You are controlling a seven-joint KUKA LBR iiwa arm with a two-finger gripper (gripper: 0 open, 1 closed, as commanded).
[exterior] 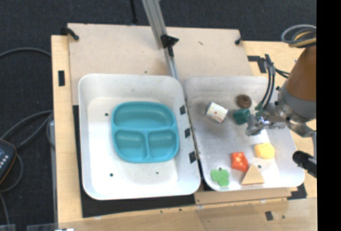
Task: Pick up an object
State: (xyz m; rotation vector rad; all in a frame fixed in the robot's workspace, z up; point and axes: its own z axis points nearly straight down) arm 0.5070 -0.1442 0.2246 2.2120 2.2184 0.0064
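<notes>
1. Currently the end effector (pixel 254 127) hovers in the right bin (pixel 213 86), just beside a dark green object (pixel 241 116); its opening I cannot tell.
2. Left bin (pixel 96 91) holds a teal divided tray (pixel 144 132).

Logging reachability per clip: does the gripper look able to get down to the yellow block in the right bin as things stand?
Probably yes. The gripper hangs over the right bin, and the yellow block lies just nearer the camera with bare floor around it. The orange piece and tan wedge lie apart from it.

Divided tray (pixel 145 132) in left bin (pixel 93 96); small objects (pixel 240 161) in right bin (pixel 200 91), gripper (pixel 256 127) above its right side.
</notes>
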